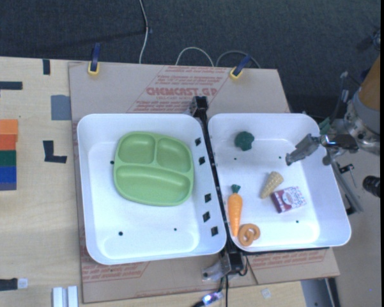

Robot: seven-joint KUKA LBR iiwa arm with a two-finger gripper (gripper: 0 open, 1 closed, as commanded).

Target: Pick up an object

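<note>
The right bin (319,232) holds a dark green broccoli piece (244,140), a cream ice-cream cone (271,184), a small red and white carton (287,199), an orange carrot (234,206) and a tan pretzel (248,233). My gripper (308,157) hangs over the bin's right side, above and to the right of the cone. It is open, with nothing between its fingers. One grey finger (300,151) points down and left toward the bin floor.
A light green divided plate (154,168) lies in the left bin (96,235). A black divider strip (207,171) runs between the bins. Coloured blocks (1,155) sit at the far left of the bench.
</note>
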